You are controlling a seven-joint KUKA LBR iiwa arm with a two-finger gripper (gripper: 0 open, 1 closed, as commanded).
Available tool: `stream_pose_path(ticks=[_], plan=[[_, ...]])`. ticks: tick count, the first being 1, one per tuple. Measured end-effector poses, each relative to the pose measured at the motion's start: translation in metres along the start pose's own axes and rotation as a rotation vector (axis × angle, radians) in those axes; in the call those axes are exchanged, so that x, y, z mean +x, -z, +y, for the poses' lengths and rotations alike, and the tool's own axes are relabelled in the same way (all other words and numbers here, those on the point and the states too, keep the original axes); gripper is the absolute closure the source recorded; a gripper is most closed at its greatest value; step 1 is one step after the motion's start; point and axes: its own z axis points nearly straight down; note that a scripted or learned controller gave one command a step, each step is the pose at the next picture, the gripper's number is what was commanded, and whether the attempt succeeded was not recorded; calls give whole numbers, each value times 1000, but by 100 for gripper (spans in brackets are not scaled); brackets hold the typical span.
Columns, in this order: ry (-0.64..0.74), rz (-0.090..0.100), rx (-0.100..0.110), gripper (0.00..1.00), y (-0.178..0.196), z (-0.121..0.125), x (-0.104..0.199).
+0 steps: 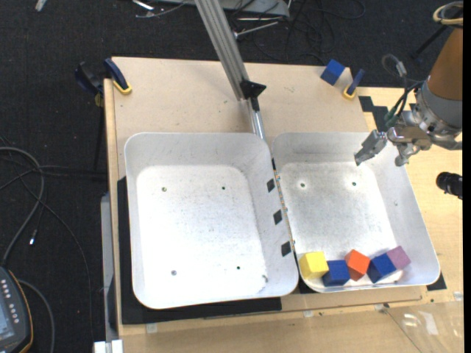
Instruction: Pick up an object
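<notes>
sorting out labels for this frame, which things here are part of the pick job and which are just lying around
Job:
gripper, open, above the right bin's far edge
yellow cube
blue cube
orange cube
second blue cube
purple cube

Lying about:
left bin
blue block on the bench
clamps
cables on the floor

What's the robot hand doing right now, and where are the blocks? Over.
Hand open, holding nothing, over the right bin's far right corner. Blocks bunched at its near edge: yellow, blue, orange, blue, purple. Nothing in the way.
</notes>
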Motion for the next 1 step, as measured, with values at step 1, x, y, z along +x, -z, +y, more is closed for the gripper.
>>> stream_pose_path(ticks=[1], plan=[[2, 1, 2, 0, -161, 6, 37]])
